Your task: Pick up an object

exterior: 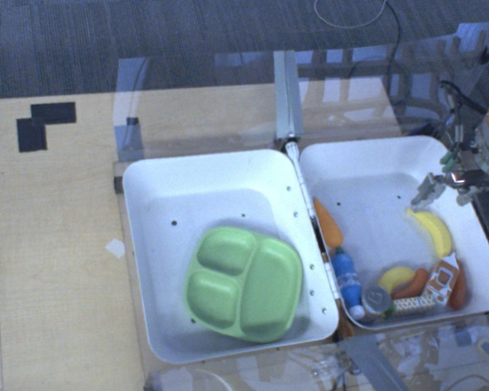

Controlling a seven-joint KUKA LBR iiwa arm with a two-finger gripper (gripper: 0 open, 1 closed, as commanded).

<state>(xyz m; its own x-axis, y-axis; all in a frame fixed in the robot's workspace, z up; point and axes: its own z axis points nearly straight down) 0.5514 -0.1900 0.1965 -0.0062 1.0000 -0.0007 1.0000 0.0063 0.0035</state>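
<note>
My gripper (442, 193) hangs at the right side of the right bin (373, 167), open, with nothing between its fingers. Just below it lies a yellow banana (434, 232), its upper tip close to the left fingertip (422, 194). Along the bin's front wall lie a lemon-like yellow fruit (396, 277), a reddish sausage (414, 283), a small orange and white carton (443, 278) and a grey can (377, 299). A blue bottle (346, 277) and an orange carrot (327, 223) lie against the left wall.
The left bin (165, 190) holds a green divided plate (244, 283) toward its front. A metal rail (285, 98) runs back from the gap between the bins. Cables and arm hardware crowd the right edge (481, 119).
</note>
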